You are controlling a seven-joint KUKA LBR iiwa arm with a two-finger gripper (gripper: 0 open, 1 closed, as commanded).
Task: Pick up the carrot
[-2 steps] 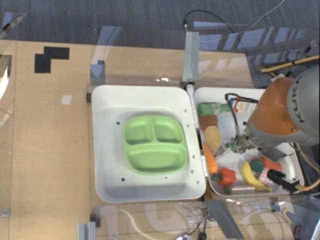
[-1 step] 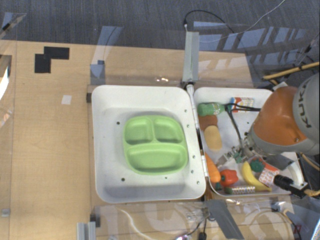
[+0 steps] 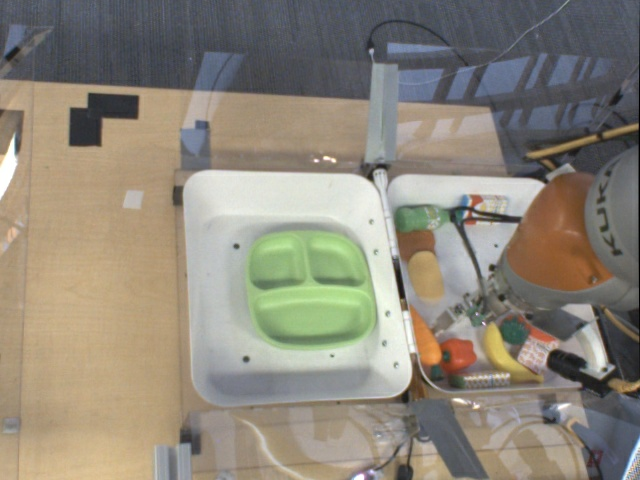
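At the far left the wooden bench [image 3: 90, 298] carries a black L-shaped mark [image 3: 100, 118] near its top edge. Next comes the left white bin [image 3: 210, 268], and in its middle sits a green divided plate [image 3: 310, 288] with two small compartments at the back and one long one at the front. A grey metal bar [image 3: 382, 108] rises from the seam between the bins. The right white bin [image 3: 455, 190] is crowded: at its back lies a green bottle [image 3: 420, 216] on its side, with a brown piece [image 3: 417, 241] just below it and a pale potato-shaped item [image 3: 428, 275] below that. The carrot [image 3: 426, 340] lies against the bin's left wall near the front corner, orange and tilted, touching a red pepper [image 3: 458, 354] on its right (the pepper has a green stem end). A yellow banana [image 3: 503, 354] lies farther right, beside a green-and-red item [image 3: 515, 330]. The gripper [image 3: 478, 310] hangs just above the banana, near the carrot but apart from it and to its right; how wide it stands cannot be told here, and nothing is seen gripped in it. The grey arm [image 3: 610, 228] with its orange band [image 3: 555, 233] covers the bin's right side.
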